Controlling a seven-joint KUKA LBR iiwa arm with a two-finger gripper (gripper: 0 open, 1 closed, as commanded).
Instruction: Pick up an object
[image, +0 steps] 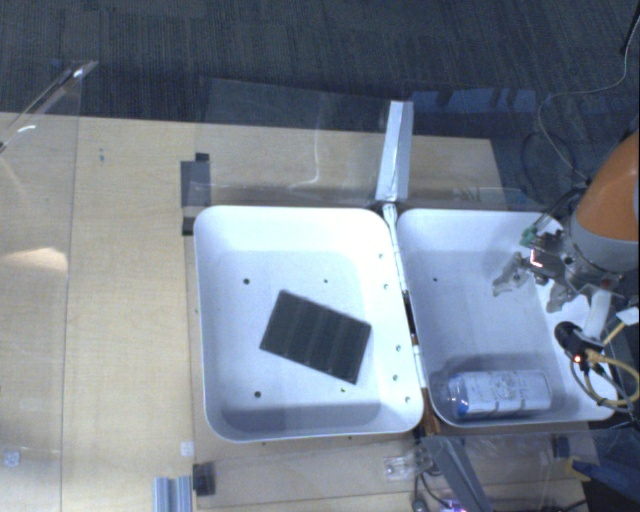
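Pale wood bench (110, 330), two white bins: my gripper (535, 265) hangs at frame right over the right bin (450, 245), grip state unreadable; clear bottle (498, 392) lies lower right against the rim, likely to roll from a pinch
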